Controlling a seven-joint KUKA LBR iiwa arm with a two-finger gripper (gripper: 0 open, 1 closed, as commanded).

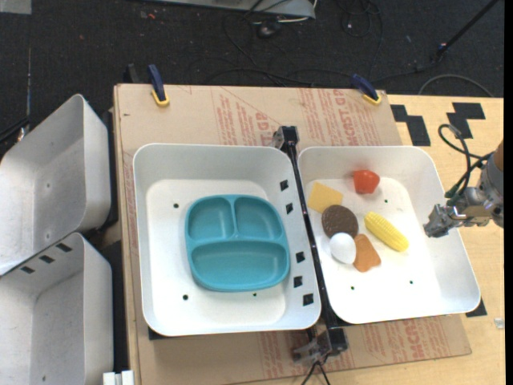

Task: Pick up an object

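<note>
The right bin (417, 287) holds several toy foods. A red tomato (365, 181) lies toward the back, with a yellow cheese wedge (324, 196) to its left. Below them a brown round patty (340, 220) touches a white egg (343, 248). An orange piece (367, 253) lies beside the egg, and a yellow corn cob (386, 231) is just to its right. My gripper (441, 221) hangs at the bin's right rim, right of the corn and apart from it. I see nothing held in it.
The left bin (160, 295) holds a teal divided tray (237, 241). A black divider (303, 215) runs between the bins. Spare white bins (48, 183) stand off the bench at the left. Cables (461, 147) trail by the arm at the right.
</note>
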